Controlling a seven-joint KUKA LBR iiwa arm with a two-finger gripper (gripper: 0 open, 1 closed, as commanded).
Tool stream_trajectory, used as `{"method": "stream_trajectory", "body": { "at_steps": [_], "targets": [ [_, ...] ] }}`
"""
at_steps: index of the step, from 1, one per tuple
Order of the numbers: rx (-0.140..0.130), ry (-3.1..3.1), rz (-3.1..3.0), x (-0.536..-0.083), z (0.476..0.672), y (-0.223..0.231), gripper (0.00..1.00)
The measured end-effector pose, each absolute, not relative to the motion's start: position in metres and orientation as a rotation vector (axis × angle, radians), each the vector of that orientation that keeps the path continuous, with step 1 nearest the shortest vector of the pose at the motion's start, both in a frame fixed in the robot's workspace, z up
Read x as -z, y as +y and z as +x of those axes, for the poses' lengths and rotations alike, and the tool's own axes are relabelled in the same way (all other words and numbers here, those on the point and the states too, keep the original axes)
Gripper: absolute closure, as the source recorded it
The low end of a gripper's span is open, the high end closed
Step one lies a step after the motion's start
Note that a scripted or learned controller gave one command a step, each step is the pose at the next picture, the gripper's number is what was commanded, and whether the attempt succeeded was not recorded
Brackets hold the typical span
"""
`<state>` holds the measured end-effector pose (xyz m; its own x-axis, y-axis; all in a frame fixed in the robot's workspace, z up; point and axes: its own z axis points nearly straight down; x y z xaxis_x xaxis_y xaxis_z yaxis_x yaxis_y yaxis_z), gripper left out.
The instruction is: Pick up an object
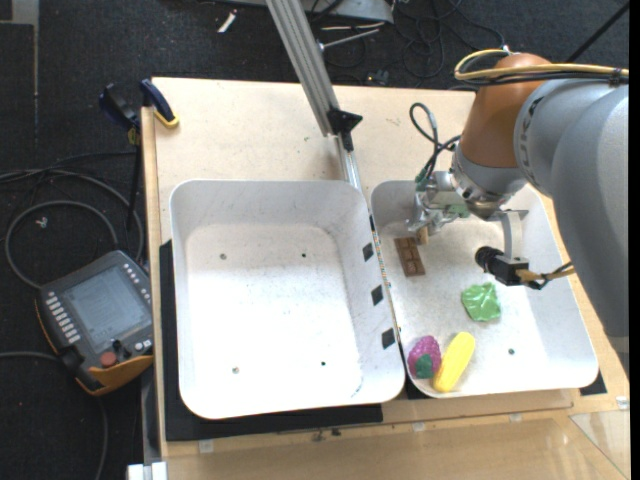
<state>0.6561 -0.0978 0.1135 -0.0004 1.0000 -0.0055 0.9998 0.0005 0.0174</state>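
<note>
**Arm low over the right bin, above the brown bar**

Nearest the desk's front edge, in the right bin [560,363], lie a yellow piece [455,360] and a pink-and-green piece [424,355], touching each other near the bin's front-left corner. A little further back, toward the bin's middle, sits a green piece [482,302], apart from those two.

Beyond that, near the bin's left wall, a brown bar [411,256] lies flat on the bin floor, long axis running front to back. The end effector [424,226] hangs just over the bar's far end, reaching in from the desk's right side on the grey arm [575,138] with its orange band [500,108]. Whether its tips are apart or together cannot be told, and nothing can be seen held between them. A black fitting [498,264] with cables hangs beside the wrist, between the bar and the green piece.

The left bin [190,208] fills the desk's left half, touching the right bin along a shared edge.

At the desk's far edge a metal rail [305,53] slants down to the point where the bins meet
</note>
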Motion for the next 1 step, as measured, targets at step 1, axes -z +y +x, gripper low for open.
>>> {"method": "stream_trajectory", "body": {
  "at_steps": [1],
  "targets": [
    [-0.006,2.216,2.219,-0.1697,0.6480,-0.1005,1.00]
  ]
}}
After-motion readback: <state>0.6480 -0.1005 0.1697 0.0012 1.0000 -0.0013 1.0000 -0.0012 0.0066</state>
